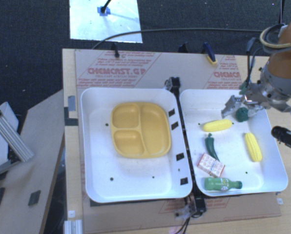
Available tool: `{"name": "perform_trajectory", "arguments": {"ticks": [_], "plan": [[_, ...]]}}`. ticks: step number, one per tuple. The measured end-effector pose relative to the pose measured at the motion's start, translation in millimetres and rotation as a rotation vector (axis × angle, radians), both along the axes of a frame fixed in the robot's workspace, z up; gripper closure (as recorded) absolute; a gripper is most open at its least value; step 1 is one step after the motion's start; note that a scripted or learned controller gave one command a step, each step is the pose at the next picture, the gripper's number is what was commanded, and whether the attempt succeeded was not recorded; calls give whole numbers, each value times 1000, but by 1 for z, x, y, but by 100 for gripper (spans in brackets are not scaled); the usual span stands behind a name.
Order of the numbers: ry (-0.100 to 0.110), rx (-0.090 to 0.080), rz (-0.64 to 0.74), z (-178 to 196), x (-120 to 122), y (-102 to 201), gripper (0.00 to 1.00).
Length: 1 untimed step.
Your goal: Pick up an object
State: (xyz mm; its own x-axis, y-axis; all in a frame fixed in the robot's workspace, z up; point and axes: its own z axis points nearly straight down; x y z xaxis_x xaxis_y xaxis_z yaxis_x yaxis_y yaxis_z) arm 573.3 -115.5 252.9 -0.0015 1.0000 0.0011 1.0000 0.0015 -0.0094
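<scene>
At frame left the white bin [94, 145] holds a yellow divided plate [139, 129], while the right bin [277, 172] holds corn cobs [217, 126], a pepper [211, 146], a carton [211, 165], a green bottle [222, 184], and, at upper right, the gripper [239, 108] closed around a dark green object [241, 114].

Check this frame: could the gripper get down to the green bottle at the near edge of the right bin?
Probably yes. The green bottle lies on its side, apart from the red and white packet, with nothing over it. The gripper hovers at the same bin's far side.
</scene>
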Motion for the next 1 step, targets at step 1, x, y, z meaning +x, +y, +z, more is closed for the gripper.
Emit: {"name": "perform_trajectory", "arguments": {"ticks": [1], "plan": [[-11,-1,2,6,2,0,0]]}}
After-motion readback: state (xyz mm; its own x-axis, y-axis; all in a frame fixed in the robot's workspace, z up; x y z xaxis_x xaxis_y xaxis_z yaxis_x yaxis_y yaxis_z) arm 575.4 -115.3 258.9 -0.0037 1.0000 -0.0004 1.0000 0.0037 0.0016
